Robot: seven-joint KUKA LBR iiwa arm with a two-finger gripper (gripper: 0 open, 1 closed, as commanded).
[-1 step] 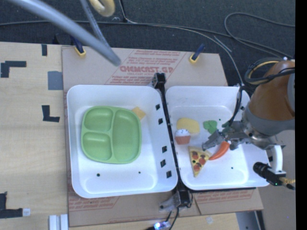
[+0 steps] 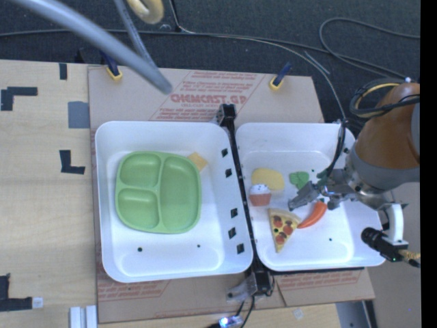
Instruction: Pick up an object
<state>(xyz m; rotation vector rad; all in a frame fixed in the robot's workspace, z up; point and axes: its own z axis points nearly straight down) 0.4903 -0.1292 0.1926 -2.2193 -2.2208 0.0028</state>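
Note:
My gripper (image 2: 300, 200) reaches in from the right and hangs low in the right bin (image 2: 341, 251), its dark fingers pointing left. Just below and right of them lies an orange carrot-like toy (image 2: 315, 214). A pizza slice toy (image 2: 280, 228) lies below the fingertips to the left. A green leafy piece (image 2: 298, 179) sits just above them. A yellow piece (image 2: 267, 178) and a small cupcake toy (image 2: 259, 195) rest further left. I see nothing clearly between the fingers.
The left bin (image 2: 109, 203) holds a green divided plate (image 2: 158, 192) and a small yellow piece (image 2: 197, 160) at its upper right corner. A black divider (image 2: 235, 183) with clips joins the two bins. Cables run across the dark floor behind.

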